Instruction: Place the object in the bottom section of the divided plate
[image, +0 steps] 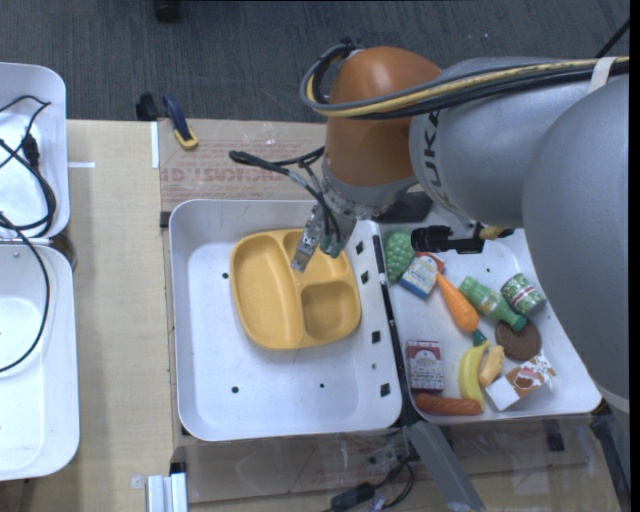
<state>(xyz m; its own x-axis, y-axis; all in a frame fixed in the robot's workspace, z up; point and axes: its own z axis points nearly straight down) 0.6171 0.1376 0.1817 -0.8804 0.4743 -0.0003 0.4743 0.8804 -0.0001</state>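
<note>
A yellow divided plate (270, 300) lies in the left white bin (200, 380). It has one long section on its left side and two smaller ones on its right. My gripper (314, 243) hangs low over the plate's upper right section, close to the far rim. A small greenish patch shows at the gripper's tip, and I cannot tell whether it is a held object. The arm's orange band and grey body cover the bin's far right corner.
The right bin (575, 385) holds several toy foods: a green vegetable (400, 252), a small carton (420, 276), a carrot (459, 304), a green bottle (492, 303), a green can (522, 293), a banana (470, 372), a red box (426, 365) and a sausage (449, 405).
</note>
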